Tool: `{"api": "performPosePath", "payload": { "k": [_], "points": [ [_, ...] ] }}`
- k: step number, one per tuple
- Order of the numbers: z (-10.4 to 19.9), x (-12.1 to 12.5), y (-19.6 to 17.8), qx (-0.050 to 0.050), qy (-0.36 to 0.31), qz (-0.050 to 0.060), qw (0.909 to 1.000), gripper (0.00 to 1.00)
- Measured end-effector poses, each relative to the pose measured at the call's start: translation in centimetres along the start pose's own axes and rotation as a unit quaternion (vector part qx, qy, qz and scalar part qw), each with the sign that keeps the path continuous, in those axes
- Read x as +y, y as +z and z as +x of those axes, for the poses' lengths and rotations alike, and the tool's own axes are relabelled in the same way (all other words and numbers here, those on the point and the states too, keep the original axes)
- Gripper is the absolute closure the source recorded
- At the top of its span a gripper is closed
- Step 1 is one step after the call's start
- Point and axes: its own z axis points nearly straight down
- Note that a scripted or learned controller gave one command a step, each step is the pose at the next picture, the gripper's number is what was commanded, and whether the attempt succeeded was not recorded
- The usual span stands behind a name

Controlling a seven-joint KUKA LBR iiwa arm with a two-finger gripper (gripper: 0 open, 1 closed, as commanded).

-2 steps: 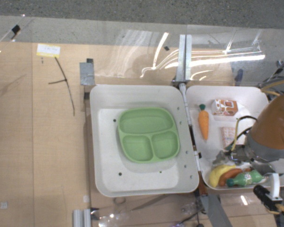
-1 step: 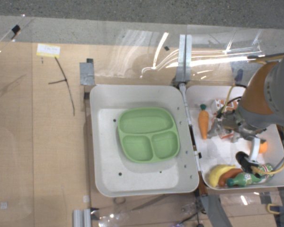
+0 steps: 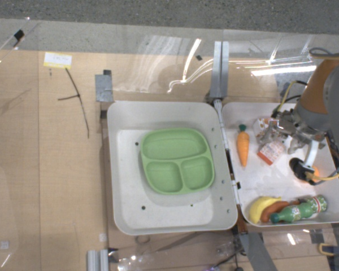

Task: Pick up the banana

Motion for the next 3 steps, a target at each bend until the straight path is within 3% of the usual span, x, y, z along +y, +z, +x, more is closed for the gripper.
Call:
{"api": "performPosePath", "payload": {
  "k": [1,2,3],
  "points": [
    [4.1,-11.7,-9.9,0.0,-0.013,0.001,0.9999,0.0],
    [6.5,-17.8,-9.9,0.0,-0.024,0.001,0.9997,0.0],
    [9.0,-18.7,-9.8,0.0,-0.13,0.001,0.9915,0.0]
  ]
}}
